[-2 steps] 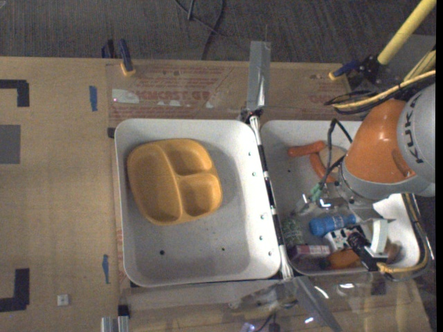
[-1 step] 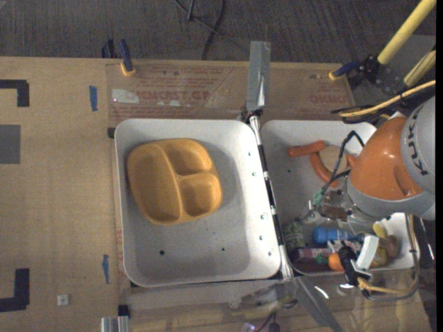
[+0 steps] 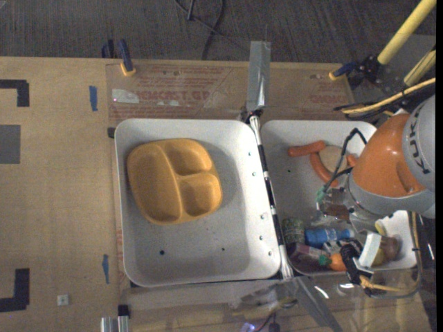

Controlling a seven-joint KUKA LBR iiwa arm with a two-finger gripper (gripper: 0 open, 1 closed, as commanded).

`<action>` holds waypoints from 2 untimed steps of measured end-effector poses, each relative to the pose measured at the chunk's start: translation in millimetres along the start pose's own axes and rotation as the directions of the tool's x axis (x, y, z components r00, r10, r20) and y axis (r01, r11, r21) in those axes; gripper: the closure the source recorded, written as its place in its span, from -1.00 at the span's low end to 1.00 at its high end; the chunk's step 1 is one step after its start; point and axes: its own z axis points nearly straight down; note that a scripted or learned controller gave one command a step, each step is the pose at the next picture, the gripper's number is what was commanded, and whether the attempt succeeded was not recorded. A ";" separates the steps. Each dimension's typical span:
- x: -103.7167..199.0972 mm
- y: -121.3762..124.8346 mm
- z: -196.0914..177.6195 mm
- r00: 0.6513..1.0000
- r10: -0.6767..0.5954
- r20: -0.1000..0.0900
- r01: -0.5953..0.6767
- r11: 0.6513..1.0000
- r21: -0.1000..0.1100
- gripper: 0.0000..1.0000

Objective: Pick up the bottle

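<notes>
Bottle point(image 3: 325, 238) pick, approach stage. I read the gripper point(image 3: 336, 206) as hanging over the right bin point(image 3: 277, 147), with the bottle just beside it toward the bin's front edge. The orange wrist blocks my view from above, so I cannot tell if the gripper is spread or closed, and I see nothing held in it.

Doing the step well (my judgement):
- Bottle lies on its side, so I'd set the grip axis across the barrel, not end to end.
- Aim at mid-barrel. A round body prob. rolls if touched on one side first, so come down centred & close slowly.
- Neighbours are tight: a green item point(image 3: 293, 228) sits at its left end, and a dark purple item point(image 3: 308, 256) and a small orange piece point(image 3: 337, 261) lie between it & the front edge. Descend straight, no sideways sweep.
- Lift vertically before any travel, since the bin wall & clutter are close.

Appearance: small, blue, cylindrical, lying flat w/ its long axis approx. parallel to the right bin's front edge. Its surface looks like smooth plastic. Any label is too small to read, and I can't make out the cap end for sure. It sits in the front-left part of the right bin, near the wall shared w/ the left bin point(image 3: 228, 247), which holds a yellow divided plate point(image 3: 174, 180).
</notes>
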 end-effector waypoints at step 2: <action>-2.4 -9.1 -132.6 0.894 0.449 0.010 -0.449 0.894 0.013 -1.00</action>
